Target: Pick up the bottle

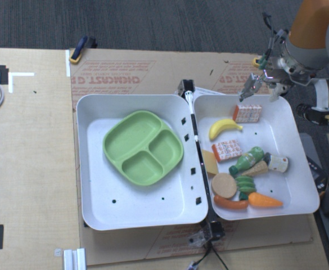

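Camera view, right of centre: your green bottle looks light, rigid, slippery; pinch its midbody. Gripper spread, holding nothing.

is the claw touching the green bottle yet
Apart. The camera view shows the claw up over the right bin's far rim, while the green bottle lies lower in that bin, with white floor and a small box between them.
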